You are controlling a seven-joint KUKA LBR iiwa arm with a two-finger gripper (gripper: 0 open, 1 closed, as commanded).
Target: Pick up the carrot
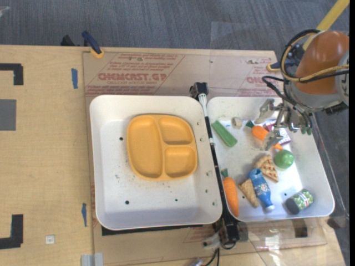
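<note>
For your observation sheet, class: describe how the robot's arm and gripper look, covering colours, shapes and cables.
The arm is a rounded body, orange on top with grey below. Black cables and a yellow one loop around its upper side. The gripper is bare silvery metal with thin fingers and small dark fittings, a cluttered mechanical shape.

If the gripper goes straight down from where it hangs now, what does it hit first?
Most likely the small orange piece right beneath the gripper, not the carrot, which lies at the right bin's lower left edge. Depth is unclear from this slant.
</note>
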